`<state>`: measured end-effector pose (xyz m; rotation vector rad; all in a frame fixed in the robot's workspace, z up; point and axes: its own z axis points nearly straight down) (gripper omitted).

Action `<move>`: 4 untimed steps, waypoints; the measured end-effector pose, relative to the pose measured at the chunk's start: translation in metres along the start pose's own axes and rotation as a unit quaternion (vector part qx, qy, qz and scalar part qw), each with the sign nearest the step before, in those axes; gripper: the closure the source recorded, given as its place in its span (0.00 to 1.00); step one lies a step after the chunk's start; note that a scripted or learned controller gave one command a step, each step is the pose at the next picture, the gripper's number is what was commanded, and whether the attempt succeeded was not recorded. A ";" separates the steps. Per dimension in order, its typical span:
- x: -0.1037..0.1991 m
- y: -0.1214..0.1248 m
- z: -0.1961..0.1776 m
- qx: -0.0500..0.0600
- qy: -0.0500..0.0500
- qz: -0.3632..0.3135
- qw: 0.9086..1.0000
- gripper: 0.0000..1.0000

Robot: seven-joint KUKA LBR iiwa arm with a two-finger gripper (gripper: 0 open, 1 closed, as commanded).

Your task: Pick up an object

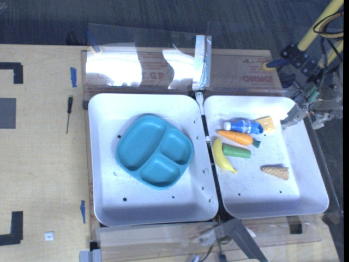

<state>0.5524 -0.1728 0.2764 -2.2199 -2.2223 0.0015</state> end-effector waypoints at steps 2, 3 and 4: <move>0.062 0.077 0.190 -0.004 0.000 0.075 0.997 0.00; 0.062 0.077 0.182 -0.001 -0.001 0.074 0.997 1.00; 0.110 0.074 0.091 -0.003 0.000 -0.041 0.999 1.00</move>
